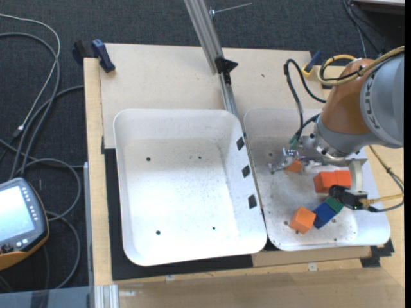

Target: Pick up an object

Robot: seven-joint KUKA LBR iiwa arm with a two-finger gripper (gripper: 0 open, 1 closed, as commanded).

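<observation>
My gripper (290, 162) is low over the middle of the right bin (276, 120), below the grey arm and its orange band. A small orange piece (295, 167) shows right at the gripper's tip, partly hidden by it; whether it is gripped is unclear. A larger orange block (326, 181) lies just to the right of it. Nearer the front of the bin sit an orange cube (302, 220), a blue block (324, 217) and a green block (333, 205), the last two touching.
The left bin (128, 172) stands beside the right one, their rims meeting at the centre. A slanted metal rail (204, 27) runs down from the top to the bins' junction. Cables (295, 88) loop behind the arm.
</observation>
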